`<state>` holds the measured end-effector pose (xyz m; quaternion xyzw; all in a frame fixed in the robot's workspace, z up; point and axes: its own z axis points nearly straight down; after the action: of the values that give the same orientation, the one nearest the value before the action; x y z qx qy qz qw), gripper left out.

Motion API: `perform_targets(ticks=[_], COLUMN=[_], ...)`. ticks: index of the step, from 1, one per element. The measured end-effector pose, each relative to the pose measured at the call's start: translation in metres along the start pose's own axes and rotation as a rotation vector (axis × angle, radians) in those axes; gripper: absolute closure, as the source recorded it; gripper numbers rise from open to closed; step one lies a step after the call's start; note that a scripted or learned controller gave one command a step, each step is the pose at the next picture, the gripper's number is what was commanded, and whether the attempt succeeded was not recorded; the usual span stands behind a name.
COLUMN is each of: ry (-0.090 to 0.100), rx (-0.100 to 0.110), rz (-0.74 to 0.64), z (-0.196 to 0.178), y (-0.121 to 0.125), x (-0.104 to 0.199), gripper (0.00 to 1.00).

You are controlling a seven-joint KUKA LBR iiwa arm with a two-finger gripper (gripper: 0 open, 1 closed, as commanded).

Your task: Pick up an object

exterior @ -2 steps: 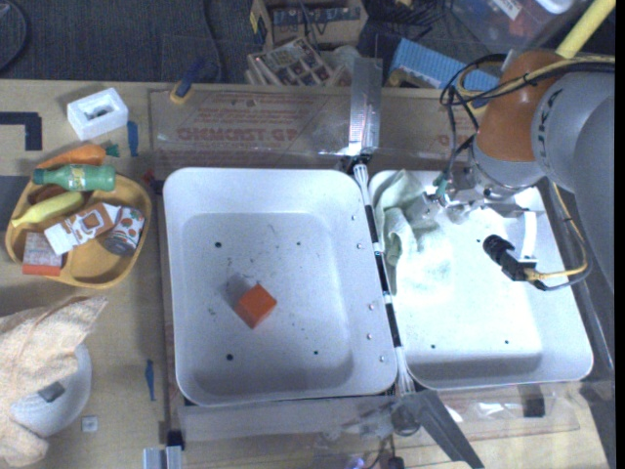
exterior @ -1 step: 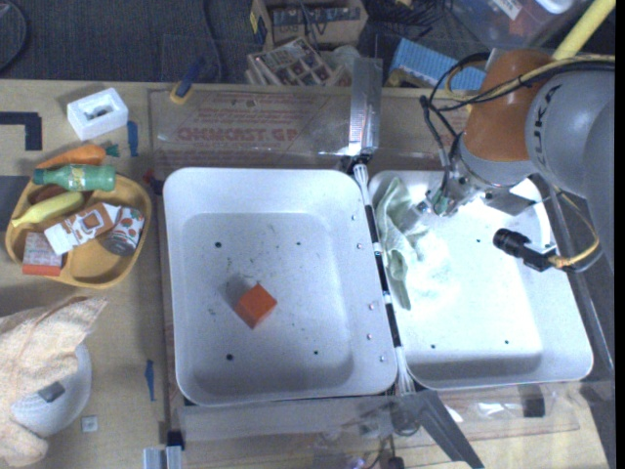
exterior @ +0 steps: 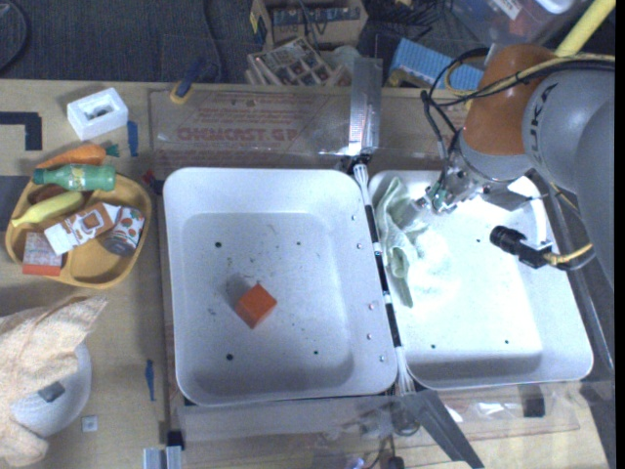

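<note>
Camera view looks down on two white bins side by side: the left bin [exterior: 195, 203] in the middle of the frame and the right bin [exterior: 547, 350] toward the right. An orange block [exterior: 257, 305] lies alone on the left bin's floor, a little below centre, well apart from every wall. A pale green cloth [exterior: 395, 233] lies crumpled along the right bin's left wall, running from its upper corner downward.

The arm [exterior: 547, 115] comes in from the upper right, and its gripper [exterior: 441, 198] sits low over the upper left part of the right bin, just beside the cloth's upper end. Whether it is wide or narrow I cannot tell; glare on the bin floor washes out that area, and nothing can be seen held.

The cloth looks like the nearest target. To take it well, I would come straight down on a raised fold rather than the flat edge, stay off the bin wall, pinch deep enough to gather fabric, then lift slowly and check that it hangs.
</note>
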<state>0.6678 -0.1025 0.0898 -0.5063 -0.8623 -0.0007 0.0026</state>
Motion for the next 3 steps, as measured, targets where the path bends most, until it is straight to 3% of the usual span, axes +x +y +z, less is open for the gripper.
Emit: perform_targets(ticks=[1,3], ry=[-0.008,-0.008], rx=[-0.008,-0.008], rz=[0.227,0.227], z=[0.0001,0.0001], y=[0.0014,0.0014], x=[-0.0020,-0.0020], gripper=[0.00,0.00])
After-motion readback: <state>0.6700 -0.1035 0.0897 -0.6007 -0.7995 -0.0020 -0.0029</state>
